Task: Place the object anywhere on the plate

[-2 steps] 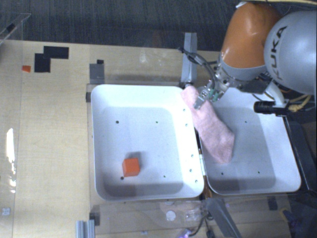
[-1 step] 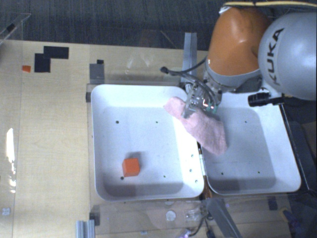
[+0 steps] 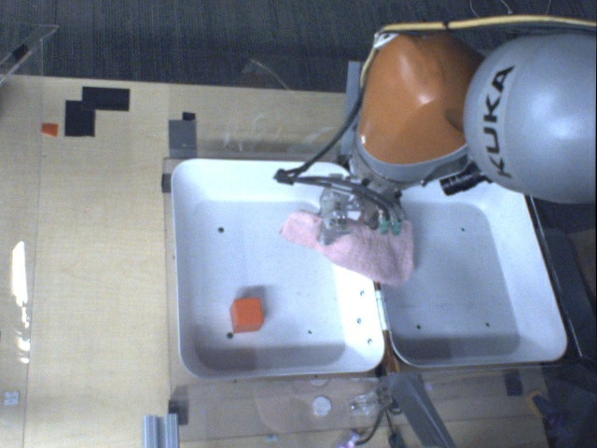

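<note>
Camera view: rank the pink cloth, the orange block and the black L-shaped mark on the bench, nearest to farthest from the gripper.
1. Pink cloth: directly under the gripper, draped over the divide between the two bins.
2. Orange block: lower left in the left bin.
3. Black L-shaped mark: far upper left on the bench.

My fingers (image 3: 359,217) sit over the inner edge of the left bin (image 3: 201,250), with a pink cloth (image 3: 368,250) bunched beneath them, draping across the divide toward the right bin (image 3: 485,287). Orange block (image 3: 247,315) lies near the left bin's front, well apart from the cloth. Pale wooden worktop (image 3: 84,250) at left.
</note>
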You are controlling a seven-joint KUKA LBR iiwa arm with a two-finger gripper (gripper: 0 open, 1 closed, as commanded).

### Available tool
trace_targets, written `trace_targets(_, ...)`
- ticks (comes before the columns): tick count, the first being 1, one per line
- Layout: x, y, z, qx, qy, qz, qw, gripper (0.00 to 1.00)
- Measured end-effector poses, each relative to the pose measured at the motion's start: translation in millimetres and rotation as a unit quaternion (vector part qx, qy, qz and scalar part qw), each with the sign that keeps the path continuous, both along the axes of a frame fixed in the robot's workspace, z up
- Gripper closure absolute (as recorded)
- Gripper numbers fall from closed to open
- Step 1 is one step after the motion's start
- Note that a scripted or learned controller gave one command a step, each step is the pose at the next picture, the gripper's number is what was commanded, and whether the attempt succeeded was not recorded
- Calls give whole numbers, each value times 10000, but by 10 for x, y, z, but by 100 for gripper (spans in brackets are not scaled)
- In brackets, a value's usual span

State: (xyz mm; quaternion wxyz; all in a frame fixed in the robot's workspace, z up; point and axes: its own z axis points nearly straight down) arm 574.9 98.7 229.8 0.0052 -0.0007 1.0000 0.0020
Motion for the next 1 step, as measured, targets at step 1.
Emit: trace_targets(1, 1, 0, 4, 1, -3, -1, 10000, 0)
